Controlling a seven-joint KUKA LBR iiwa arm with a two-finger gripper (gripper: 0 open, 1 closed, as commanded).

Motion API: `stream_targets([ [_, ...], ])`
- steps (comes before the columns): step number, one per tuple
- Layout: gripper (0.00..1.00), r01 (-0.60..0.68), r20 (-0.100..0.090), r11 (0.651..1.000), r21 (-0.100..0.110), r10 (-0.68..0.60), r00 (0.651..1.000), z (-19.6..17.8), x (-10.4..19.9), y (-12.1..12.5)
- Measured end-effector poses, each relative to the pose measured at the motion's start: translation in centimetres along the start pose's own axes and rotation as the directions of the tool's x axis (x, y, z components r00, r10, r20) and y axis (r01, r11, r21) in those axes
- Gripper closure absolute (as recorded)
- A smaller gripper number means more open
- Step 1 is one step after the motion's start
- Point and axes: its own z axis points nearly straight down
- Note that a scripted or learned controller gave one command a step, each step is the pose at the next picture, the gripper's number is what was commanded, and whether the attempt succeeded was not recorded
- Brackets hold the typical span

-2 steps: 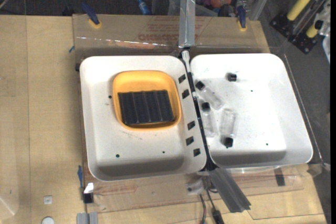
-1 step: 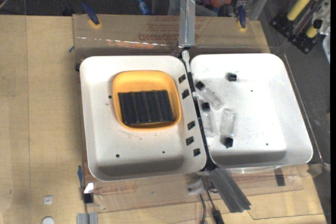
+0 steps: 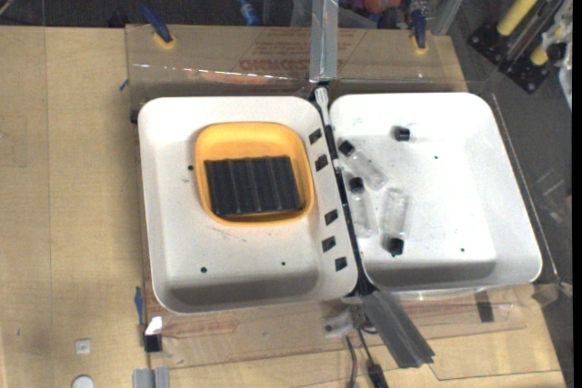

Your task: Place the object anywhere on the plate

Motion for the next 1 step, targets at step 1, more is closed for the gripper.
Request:
stream_targets([
  [1,1.00,0.261,0.004,0.965,0.002,-0.261,0.965,0.03,-1.17,-0.20],
])
